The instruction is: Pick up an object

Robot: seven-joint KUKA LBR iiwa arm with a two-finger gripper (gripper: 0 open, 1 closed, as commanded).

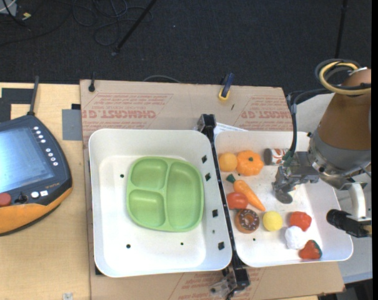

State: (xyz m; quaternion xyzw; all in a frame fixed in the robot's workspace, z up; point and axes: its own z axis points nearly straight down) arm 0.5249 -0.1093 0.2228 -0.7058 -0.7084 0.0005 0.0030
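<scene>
Closest to me, along the front of the right bin (338, 255), lie a strawberry (310, 250) and a white lump (295, 237), one of each. Just behind them sit a chocolate donut (247, 220), a yellow lemon (272, 220) and a red pepper piece (300, 220). Farther in there is one tomato (237, 200) touching one carrot (250, 194), then an orange (227, 162) beside a small pumpkin (249, 163) near the back wall. That makes nine toy foods in that bin.

The gripper (283, 191) hangs over the bin's middle, right of the carrot, above bare floor; whether its tips are spread or closed I cannot tell, and nothing is visibly between them.

The left bin (107, 242) holds a single green plate (164, 193) with three compartments.

Beyond the bins, the cardboard sheet (145, 105) carries upside-down red print, twice, too blurred to read with certainty. One blue-and-yellow clamp (225, 87) grips its far edge. A teach pendant (23, 170) lies far left.
</scene>
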